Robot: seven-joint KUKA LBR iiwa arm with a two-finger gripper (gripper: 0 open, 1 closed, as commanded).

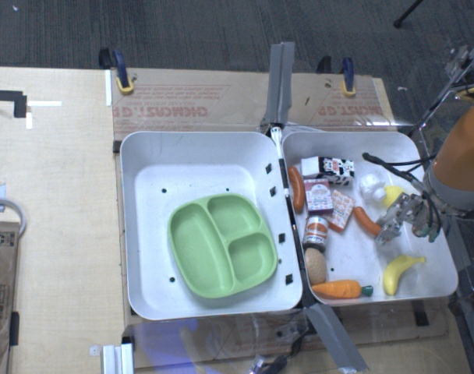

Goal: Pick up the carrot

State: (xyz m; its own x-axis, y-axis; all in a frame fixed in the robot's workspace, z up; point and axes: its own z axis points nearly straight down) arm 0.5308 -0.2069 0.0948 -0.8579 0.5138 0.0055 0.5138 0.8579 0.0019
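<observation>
The carrot (pixel 337 290) is orange with a small green stem end and lies flat along the front edge of the right bin (pixel 440 285). My gripper (pixel 393 226) hangs over the right side of that bin, up and to the right of the carrot and well apart from it. It sits just right of a small orange piece (pixel 367 221) and above a banana (pixel 398 272).
The left bin (pixel 143 201) holds a green divided plate (pixel 222 245). In the right bin lie a sausage (pixel 297 188), small boxes (pixel 320 196), a spice jar (pixel 316 231), a potato (pixel 316 266), a yellow item (pixel 392 195) and a white item (pixel 371 183). Cables (pixel 393 164) trail over the bin's right rim.
</observation>
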